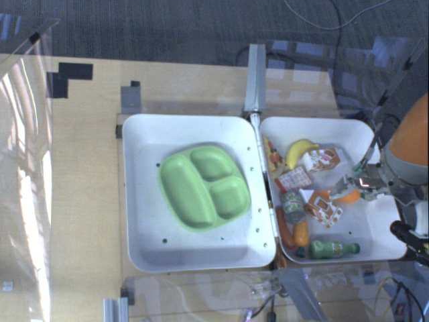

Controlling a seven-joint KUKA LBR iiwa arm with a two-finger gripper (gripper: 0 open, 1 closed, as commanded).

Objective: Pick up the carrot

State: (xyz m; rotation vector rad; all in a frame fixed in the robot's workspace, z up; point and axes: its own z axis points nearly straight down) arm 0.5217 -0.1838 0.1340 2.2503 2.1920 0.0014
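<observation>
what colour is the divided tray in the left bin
Light green, seen in the camera view.

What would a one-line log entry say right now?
right bin | claw over clutter near carrot | green tray in left bin

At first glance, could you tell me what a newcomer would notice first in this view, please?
The eye lands first on the bright green divided tray, alone in the left white bin. Next comes the crowded right bin: a yellow banana near its top, a green bottle along its front and small packets between. The gripper reaches in from the right edge, beside an orange piece.
</observation>
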